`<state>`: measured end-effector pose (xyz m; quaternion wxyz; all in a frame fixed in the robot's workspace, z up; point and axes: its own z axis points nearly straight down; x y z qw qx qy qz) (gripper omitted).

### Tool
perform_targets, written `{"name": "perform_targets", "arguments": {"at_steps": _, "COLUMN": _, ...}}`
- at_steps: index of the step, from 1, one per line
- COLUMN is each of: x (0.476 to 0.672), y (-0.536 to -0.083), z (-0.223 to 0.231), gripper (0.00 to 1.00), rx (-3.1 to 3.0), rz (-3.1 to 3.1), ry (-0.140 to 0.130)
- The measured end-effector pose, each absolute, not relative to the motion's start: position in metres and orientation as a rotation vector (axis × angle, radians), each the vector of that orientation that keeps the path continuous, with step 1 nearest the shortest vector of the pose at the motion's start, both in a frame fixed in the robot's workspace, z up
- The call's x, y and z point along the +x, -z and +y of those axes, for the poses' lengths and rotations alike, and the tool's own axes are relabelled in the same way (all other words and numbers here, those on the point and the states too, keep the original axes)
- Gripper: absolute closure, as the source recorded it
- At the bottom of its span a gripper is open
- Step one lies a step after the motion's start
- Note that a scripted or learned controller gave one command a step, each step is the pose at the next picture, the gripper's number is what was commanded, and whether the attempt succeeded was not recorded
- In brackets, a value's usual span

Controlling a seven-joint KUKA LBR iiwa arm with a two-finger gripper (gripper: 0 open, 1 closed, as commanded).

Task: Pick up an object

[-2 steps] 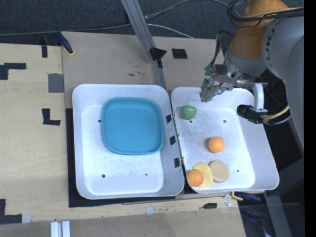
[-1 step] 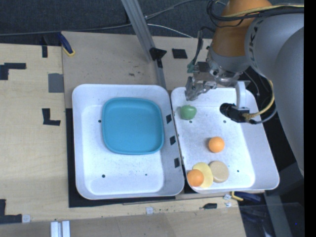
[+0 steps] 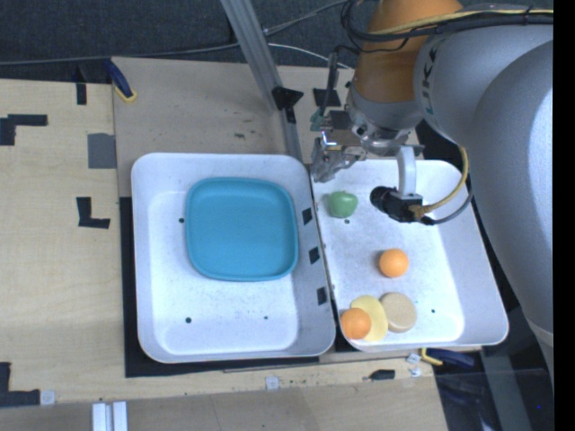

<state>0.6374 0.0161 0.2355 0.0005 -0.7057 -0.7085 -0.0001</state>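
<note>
So two white bins are seen side by side on the bench. The left bin is taken up by a blue plate, laid flat and a bit toward the far half. The right bin is where the small stuff is kept. A green object is found near that bin's far-left corner, close to the divider between the bins. An orange ball is parked around the middle, well apart from the green one. Down by the near edge, a second orange ball, a yellow piece and a tan disc are bunched together, touching or overlapping.

The gripper is hung over the far-left corner of the right bin, just beyond the green object. Whether it's clenched or released can't be told; it's a blur of metal there. Nothing is seen held in it.

A slanted metal pole is run down to the bins' far edge right beside the gripper, and a black part with yellow cable is dangled just right of the green object, so that corner's pretty crowded.
</note>
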Motion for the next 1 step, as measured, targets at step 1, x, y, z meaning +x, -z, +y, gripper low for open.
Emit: {"name": "perform_targets", "arguments": {"at_steps": 1, "x": 0.6297, "y": -0.2250, "z": 0.0747, "gripper": 1.00, "rx": -2.215, "rz": -2.226, "ry": -0.001}}
